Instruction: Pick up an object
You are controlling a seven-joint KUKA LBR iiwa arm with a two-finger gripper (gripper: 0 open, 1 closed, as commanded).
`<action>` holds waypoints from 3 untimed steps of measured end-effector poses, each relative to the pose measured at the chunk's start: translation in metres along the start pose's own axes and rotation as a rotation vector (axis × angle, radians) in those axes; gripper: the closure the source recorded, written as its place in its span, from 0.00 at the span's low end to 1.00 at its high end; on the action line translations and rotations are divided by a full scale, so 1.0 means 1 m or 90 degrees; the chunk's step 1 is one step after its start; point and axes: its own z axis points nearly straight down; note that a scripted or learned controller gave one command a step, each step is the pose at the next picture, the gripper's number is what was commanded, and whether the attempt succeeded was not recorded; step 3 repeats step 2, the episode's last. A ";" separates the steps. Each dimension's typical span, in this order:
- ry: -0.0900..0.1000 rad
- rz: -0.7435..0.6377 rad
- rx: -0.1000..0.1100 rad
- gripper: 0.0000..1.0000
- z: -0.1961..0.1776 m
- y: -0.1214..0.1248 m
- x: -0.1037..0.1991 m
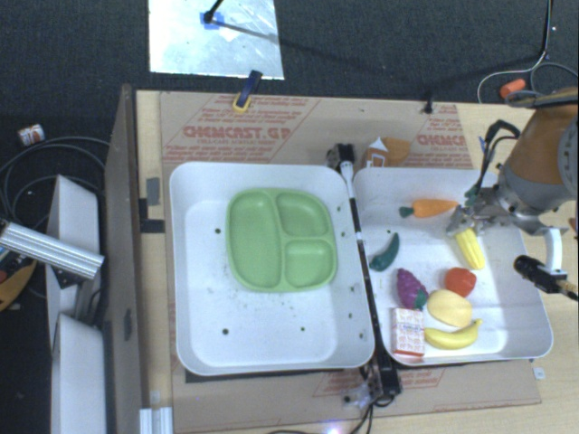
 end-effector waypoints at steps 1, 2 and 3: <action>0.003 -0.005 0.008 1.00 0.013 0.032 0.071; 0.004 -0.007 -0.005 1.00 -0.133 0.004 0.167; 0.004 -0.007 -0.005 1.00 -0.133 0.004 0.167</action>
